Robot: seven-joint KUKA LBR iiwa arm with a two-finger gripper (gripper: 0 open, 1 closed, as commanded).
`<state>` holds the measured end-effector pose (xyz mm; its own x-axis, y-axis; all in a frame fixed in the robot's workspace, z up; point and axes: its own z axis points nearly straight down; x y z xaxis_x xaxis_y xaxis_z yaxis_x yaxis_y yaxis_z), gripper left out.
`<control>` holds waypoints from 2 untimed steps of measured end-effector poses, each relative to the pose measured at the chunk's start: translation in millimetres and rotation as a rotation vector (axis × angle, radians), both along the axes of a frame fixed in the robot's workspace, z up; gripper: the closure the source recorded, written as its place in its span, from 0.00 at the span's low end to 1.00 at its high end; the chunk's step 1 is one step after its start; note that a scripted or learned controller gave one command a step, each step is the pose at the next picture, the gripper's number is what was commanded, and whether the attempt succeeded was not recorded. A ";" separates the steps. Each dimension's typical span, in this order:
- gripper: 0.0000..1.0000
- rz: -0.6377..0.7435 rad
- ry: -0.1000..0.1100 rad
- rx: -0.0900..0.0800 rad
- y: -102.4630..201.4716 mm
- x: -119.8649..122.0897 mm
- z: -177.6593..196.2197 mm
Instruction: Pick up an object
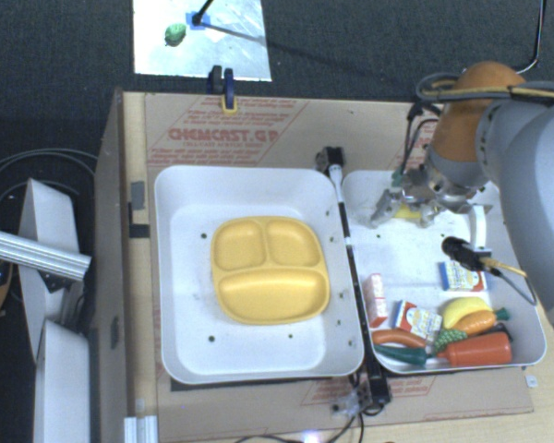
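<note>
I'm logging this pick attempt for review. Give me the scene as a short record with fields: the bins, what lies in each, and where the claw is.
left bin: holds a yellow divided plate, lying flat near its middle
right bin: toy food heaped at its near end, including a toy carrot and a toy banana
claw: low over the far end of the right bin, above a small yellow object
grip: cannot tell
arm: reaches in from the right

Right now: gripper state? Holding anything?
Gripper: low over the far end of the right bin, above a yellow item; open or closed cannot be told, no grasp visible.
</note>
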<state>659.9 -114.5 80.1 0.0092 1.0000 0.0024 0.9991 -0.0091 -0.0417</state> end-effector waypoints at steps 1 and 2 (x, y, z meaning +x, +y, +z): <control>1.00 0.005 0.002 0.000 -0.2 -0.1 10.3; 1.00 0.011 -0.045 -0.005 -38.2 -39.8 66.8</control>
<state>620.1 -152.7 146.9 -0.0017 1.0000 -0.0024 1.0000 0.0017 0.0038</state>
